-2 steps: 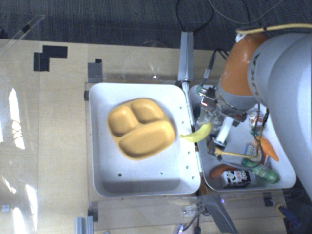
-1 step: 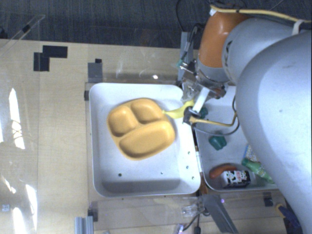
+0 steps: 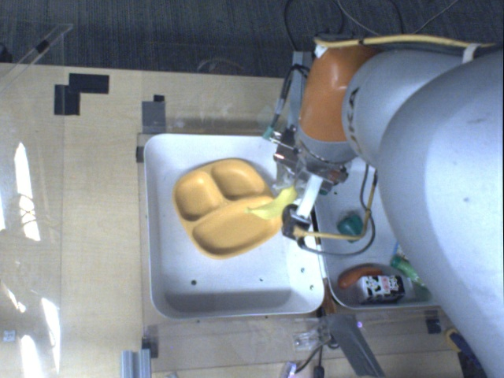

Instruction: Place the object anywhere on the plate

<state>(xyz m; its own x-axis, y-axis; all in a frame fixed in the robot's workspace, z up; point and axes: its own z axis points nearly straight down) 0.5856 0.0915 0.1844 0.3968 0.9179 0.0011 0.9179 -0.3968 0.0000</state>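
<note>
Lying across the right rim of the 3-part plate [image 3: 214, 225] in the left bin [image 3: 169, 278]: 1 banana [image 3: 266, 208]. Gripper [image 3: 288, 198] directly over its right end; whether it grips cannot be told.

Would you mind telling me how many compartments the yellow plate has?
3. One at the plate's upper left, one at its upper right, and a larger one across its lower part, its right end overlapped by a yellow object. None seems hidden.
</note>
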